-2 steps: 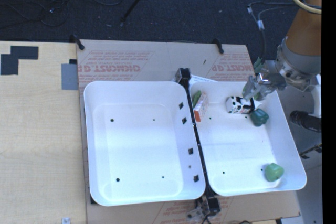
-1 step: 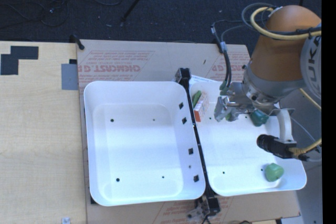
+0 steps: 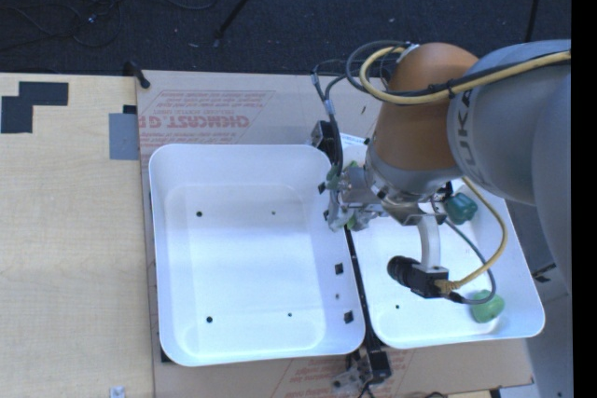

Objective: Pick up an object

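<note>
Two shallow white plastic bins sit side by side on a sheet of cardboard (image 3: 215,112) printed with red lettering. The left bin (image 3: 238,261) has smooth walls and small dark holes in its floor. In the right bin (image 3: 522,312) lie two green objects: a rounded light-green one (image 3: 486,306) near the front right corner and a darker teal one (image 3: 460,208) beside the wrist. The arm (image 3: 424,112), orange-banded and looped with yellow cable, covers much of that bin. The gripper (image 3: 350,210) hangs over the rim between the bins; whether it is open cannot be told.

Arm (image 3: 466,126) bent, wrist down
</note>
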`<state>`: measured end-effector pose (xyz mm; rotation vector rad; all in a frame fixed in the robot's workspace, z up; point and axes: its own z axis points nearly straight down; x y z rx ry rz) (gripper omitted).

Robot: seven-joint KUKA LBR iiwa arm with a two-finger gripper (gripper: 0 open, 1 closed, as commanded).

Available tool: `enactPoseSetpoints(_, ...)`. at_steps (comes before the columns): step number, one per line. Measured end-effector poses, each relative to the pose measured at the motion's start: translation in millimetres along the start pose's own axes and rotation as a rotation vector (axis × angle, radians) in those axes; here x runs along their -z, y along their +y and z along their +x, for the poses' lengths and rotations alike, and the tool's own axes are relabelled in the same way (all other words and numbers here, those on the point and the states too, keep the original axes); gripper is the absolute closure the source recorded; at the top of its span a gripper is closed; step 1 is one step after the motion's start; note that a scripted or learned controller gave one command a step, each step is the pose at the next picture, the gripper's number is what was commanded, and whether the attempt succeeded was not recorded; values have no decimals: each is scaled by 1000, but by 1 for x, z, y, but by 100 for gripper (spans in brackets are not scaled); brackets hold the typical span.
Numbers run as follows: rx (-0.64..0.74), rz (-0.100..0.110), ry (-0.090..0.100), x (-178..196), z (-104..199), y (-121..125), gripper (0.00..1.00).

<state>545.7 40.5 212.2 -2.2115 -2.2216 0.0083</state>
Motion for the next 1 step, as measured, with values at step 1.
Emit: enactPoseSetpoints(1, -5, -3, -1, 13, -4, 0, 100)
